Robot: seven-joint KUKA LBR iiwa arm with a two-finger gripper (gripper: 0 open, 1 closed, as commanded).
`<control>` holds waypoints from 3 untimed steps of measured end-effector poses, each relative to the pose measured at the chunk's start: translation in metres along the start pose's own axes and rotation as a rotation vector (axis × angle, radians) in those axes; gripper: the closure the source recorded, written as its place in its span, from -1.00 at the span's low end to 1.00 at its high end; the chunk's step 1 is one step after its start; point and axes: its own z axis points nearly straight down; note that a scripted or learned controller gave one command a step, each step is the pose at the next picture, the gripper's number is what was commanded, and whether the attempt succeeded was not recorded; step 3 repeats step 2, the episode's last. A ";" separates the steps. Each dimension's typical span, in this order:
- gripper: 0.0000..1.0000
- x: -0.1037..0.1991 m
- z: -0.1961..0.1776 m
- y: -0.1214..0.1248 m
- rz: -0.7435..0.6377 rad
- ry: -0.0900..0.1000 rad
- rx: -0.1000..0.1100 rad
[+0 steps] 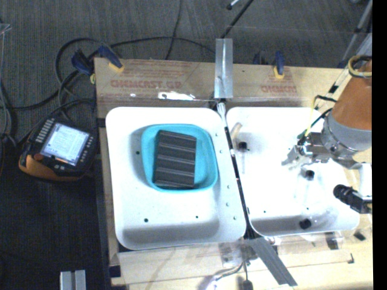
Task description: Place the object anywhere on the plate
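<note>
A turquoise plate [207, 161] lies in the left bin [175, 222]. On it rests a dark grey ribbed block [175, 158], lying flat and tilted a little. My gripper [300, 156] hangs over the right bin [272, 162], near that bin's right side, well apart from the plate and the block. I see nothing between its fingers.
A metal divider [224, 77] rises behind the seam between the two bins. A teach pendant [59, 147] with a lit screen lies on the floor to the left, with cables around it. Clamps [109, 58] hold the wooden board at the back.
</note>
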 end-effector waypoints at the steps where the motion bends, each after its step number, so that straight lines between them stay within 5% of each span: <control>1: -1.00 0.000 0.000 0.000 0.000 0.000 0.000; 2: -1.00 -0.035 -0.075 -0.033 0.093 -0.004 0.000; 3: -1.00 -0.035 -0.075 -0.033 0.093 -0.004 0.000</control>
